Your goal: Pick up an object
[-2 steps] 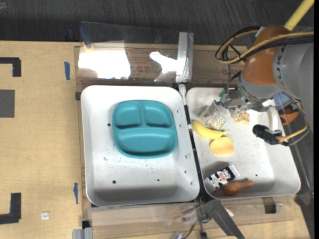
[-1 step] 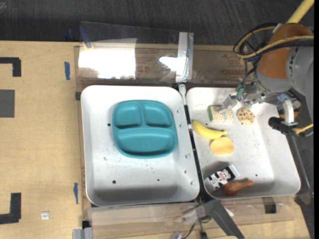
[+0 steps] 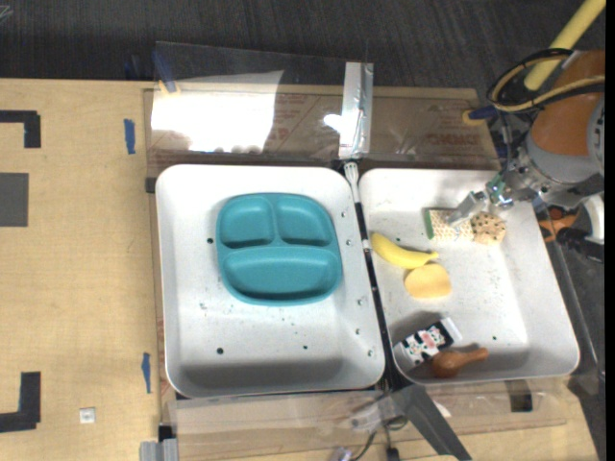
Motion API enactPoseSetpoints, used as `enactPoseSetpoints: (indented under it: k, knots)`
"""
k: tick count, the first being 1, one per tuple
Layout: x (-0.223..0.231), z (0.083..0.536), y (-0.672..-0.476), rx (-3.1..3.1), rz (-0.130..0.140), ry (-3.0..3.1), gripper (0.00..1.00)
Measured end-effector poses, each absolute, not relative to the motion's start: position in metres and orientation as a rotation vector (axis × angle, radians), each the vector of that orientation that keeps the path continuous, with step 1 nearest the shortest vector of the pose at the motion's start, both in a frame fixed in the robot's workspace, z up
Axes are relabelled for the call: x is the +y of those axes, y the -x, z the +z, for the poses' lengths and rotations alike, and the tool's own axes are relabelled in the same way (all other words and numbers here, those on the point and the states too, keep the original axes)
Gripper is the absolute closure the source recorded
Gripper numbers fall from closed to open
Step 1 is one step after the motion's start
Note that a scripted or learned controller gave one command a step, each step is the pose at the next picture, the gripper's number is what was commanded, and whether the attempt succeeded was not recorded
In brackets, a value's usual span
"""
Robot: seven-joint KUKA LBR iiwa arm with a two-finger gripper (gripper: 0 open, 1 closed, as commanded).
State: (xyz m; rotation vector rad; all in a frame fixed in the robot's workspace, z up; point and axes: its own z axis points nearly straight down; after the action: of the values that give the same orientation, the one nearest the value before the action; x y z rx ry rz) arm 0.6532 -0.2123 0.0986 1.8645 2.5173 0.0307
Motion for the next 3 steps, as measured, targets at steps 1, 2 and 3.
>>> enactPoseSetpoints:
  k: [1, 2, 3]
  knots:
    - [-0.143, 0.139, -0.670, 2.527, 0.010, -1.854, 0.00]
    - [-0.127, 0.098, -0.640, 2.675, 0.010, -1.595, 0.00]
    - [-0.202, 0.089, -0.628, 2.567, 0.004, -1.793, 0.00]
